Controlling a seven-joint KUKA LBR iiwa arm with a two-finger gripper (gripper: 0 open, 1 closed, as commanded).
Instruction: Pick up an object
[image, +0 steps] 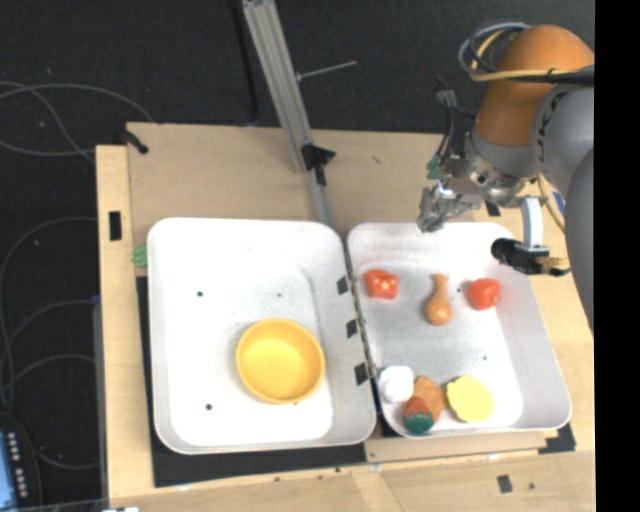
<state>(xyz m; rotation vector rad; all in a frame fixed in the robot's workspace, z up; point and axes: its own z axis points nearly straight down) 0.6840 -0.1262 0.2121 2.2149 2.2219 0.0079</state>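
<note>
Nearest you, right bin (540, 330) front edge: white ball (396, 381), orange-and-green toy (424, 404), yellow disc (470, 399) bunched together. Further back: red block (381, 285), tan drumstick-shaped piece (438, 300), red tomato-like piece (483, 293), spaced apart. Left bin (200, 270) has a yellow bowl (280, 360). Gripper (434, 213) hangs above the right bin's far rim, holding nothing; you can't tell its spread.

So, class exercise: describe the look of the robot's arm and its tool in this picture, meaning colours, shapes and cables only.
The arm is grey and rounded, with a bulging orange section above the wrist. Thin cables loop over the top of that orange part. Below it hangs the tool, a small cluster of dark and silvery metal parts with a touch of green on its side. A black piece juts out beneath the arm.
</note>
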